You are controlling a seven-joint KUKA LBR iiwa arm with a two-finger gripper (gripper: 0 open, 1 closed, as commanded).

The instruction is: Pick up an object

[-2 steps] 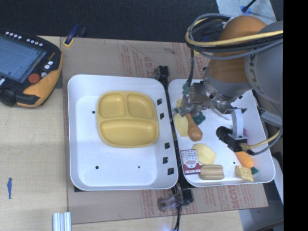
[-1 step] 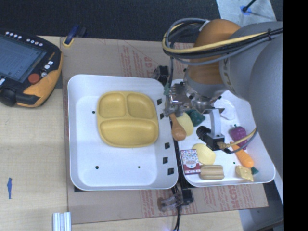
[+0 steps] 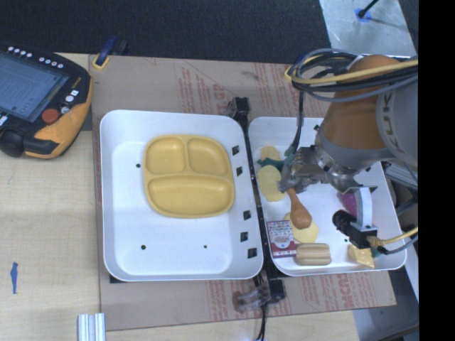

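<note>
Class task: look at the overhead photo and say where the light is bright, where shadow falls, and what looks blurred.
Camera view: even light, the left bin brightest around the yellow divided plate; shadow under the arm darkens the right bin; the hand and small items there look soft.

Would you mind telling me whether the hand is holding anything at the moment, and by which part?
It cannot be told: the hand sits low in the right bin above the wooden spoon, its grip hidden.
</note>
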